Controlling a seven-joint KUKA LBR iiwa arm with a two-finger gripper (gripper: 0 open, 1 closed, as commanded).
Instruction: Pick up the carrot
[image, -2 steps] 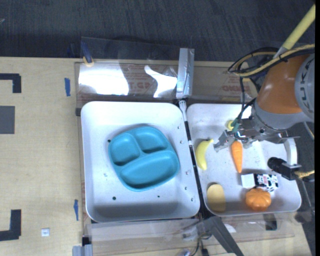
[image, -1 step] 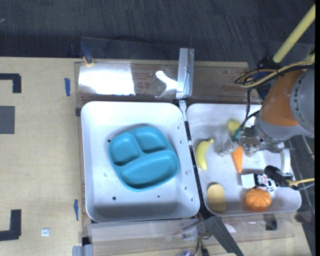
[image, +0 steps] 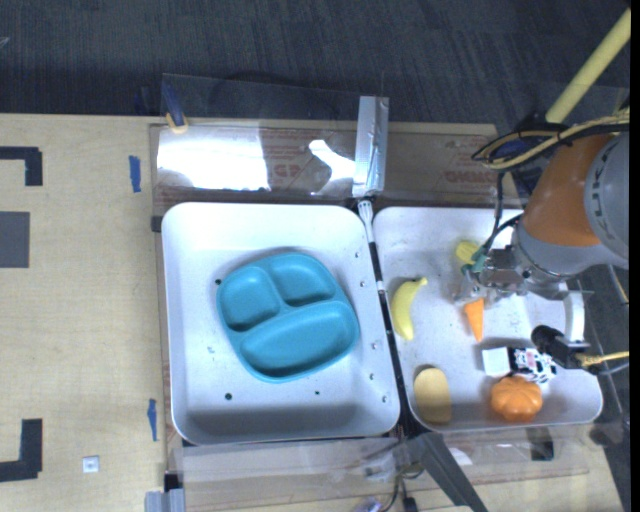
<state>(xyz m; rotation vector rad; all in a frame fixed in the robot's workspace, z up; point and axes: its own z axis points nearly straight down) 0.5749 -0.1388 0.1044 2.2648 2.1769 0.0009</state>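
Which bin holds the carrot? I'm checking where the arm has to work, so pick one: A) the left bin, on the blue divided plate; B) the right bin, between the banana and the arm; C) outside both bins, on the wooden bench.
B: the carrot lies on the floor of the right bin, right of the banana and just below the gripper.
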